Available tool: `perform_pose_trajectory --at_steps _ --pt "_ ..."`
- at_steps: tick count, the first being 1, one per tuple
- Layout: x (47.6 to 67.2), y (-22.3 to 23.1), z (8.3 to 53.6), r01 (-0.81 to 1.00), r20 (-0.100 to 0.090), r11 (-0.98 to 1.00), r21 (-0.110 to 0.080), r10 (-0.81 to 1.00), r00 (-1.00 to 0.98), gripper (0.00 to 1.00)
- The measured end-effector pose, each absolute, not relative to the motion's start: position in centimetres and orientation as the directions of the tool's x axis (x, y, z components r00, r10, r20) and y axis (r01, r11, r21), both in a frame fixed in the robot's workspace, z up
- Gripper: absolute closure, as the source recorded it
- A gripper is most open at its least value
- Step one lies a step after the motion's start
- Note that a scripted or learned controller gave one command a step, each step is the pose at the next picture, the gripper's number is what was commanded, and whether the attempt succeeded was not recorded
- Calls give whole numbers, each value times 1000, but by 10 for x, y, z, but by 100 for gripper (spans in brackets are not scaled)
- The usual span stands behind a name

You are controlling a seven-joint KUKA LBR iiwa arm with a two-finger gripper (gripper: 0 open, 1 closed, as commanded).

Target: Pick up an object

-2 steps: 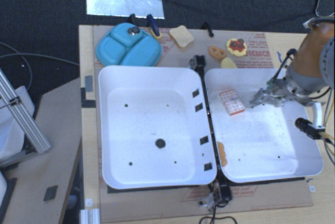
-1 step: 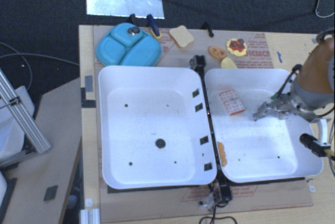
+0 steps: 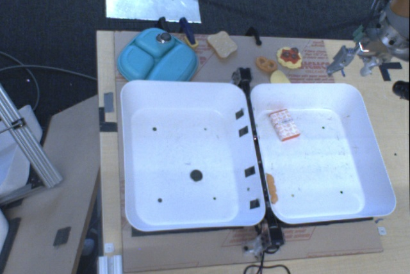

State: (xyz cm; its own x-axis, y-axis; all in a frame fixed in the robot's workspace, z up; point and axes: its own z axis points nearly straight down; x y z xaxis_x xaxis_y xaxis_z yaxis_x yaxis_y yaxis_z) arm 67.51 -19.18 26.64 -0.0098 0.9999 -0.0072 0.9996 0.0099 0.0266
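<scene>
On the counter [image 3: 211, 252] we see, farthest left, a blue divided tray [image 3: 157, 56] behind the left bin [image 3: 138, 95], which holds a small dark disc [image 3: 196, 175]. Moving right, a toast slice [image 3: 222, 44] lies behind the bins, then an orange pretzel-like piece [image 3: 266, 63], a small pizza-like toy [image 3: 289, 57] and a pale yellow piece [image 3: 279, 77]. In the right bin [image 3: 368, 116] a red-and-white packet [image 3: 284, 124] lies near the far left part, and a brown cookie-like piece [image 3: 271, 187] rests against the left wall. Farthest right, the hand [image 3: 351, 61] hangs beyond the right bin's far corner, fingers spread, grasping nothing.

Grey metal gripper [image 3: 354, 64], orange-banded wrist
</scene>
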Motion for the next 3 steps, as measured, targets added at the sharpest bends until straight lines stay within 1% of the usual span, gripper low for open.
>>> perform_pose_trajectory --at_steps 1,2,3 --pt "668 -134 163 1000 3 8 -3 1000 -8 0" --pt "602 -140 86 1000 3 -3 12 1000 3 0" --pt "673 -203 89 1000 -4 4 13 1000 -4 0"
